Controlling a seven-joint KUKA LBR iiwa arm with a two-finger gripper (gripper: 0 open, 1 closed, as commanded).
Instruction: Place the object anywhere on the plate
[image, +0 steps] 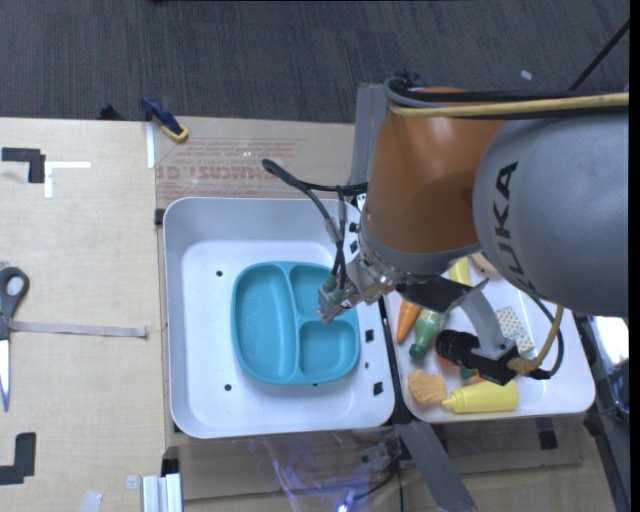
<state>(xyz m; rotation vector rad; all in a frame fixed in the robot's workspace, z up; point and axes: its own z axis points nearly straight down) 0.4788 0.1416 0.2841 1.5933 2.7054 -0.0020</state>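
A blue divided plate (285, 325) lies in the left white bin (195, 380). My gripper (332, 298) hangs over the plate's right edge, near the divider between its two right compartments. I see nothing clearly held at its tip. The grey and orange arm covers much of the right bin (565, 395). In that bin lie an orange carrot (408, 318), a green bottle (426, 332), a yellow squeeze bottle (482, 399) and a small tan piece (425, 387).
The bins' shared wall (385, 345) runs just right of the gripper. Scissors (10, 300) lie on the wooden bench at the far left. A blue and yellow clip (165, 118) sits at the back.
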